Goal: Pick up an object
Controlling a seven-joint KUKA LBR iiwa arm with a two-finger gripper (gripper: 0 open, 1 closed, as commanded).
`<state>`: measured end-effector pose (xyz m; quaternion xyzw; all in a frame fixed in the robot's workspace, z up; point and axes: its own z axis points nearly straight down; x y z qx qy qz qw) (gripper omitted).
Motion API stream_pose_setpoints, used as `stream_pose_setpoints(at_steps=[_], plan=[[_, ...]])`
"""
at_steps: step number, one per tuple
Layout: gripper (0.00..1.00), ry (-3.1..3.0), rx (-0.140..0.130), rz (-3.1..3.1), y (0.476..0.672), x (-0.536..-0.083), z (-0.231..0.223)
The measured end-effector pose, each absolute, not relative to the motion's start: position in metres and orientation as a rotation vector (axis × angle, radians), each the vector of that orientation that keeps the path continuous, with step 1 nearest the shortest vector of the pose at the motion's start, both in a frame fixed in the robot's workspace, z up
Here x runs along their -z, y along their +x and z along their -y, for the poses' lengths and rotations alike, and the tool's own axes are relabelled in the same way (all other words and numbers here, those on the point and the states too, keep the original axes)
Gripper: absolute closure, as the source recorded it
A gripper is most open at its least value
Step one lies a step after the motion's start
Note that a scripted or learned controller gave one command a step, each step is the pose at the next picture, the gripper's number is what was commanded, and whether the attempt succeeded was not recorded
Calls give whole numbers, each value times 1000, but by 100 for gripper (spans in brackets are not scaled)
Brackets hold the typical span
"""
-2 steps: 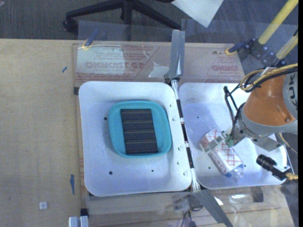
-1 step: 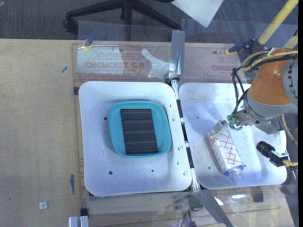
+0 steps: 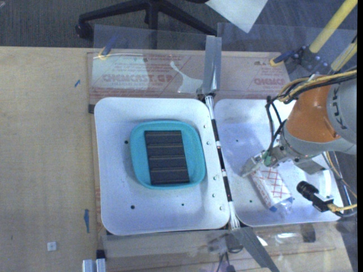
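A white packet with a red criss-cross pattern lies flat in the right bin, near its front. My gripper hangs low over the bin, just above and to the left of the packet's upper end, close to it or touching it. The grey arm with its orange band reaches in from the right behind the gripper. In the left bin a teal dish holds a dark ribbed block in its middle.
A small clear, bluish scrap lies at the packet's lower end near the right bin's front wall. The divider between the two bins runs just left of the gripper. Yellow poles stand at the back right.
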<state>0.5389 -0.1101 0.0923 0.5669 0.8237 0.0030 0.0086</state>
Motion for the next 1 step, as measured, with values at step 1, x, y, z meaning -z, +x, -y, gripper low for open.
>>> stream_pose_setpoints(at_steps=[1], plan=[[0, 1590, 0, -2704, 543, -116, 130]])
